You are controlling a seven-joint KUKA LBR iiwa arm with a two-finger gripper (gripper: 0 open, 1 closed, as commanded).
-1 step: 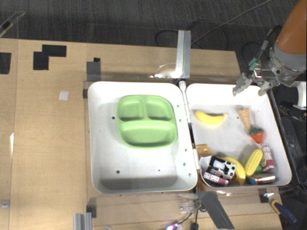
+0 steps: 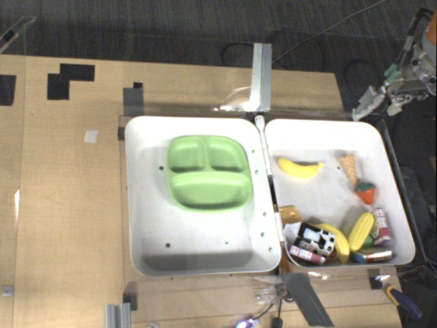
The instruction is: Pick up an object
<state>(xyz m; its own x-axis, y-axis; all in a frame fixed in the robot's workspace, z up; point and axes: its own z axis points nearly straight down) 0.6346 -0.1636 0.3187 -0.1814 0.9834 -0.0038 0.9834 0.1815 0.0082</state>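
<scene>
The gripper (image 2: 372,101) is hanging at the upper right, outside the bins, just beyond the right bin's (image 2: 382,142) far corner; whether it is spread or pressed together cannot be told, and nothing is showing in its grip. No writing is legible on anything. Inside the right bin, a banana (image 2: 299,168) is lying near the divider, a carrot (image 2: 366,193) is sitting by the right wall below a small tan piece (image 2: 349,164), and a corn cob (image 2: 361,229), a second banana (image 2: 336,240), a black-and-white box (image 2: 314,236) and a bottle (image 2: 379,225) are crowding the near corner. A green plate (image 2: 207,171) is resting in the left bin (image 2: 147,203).
</scene>
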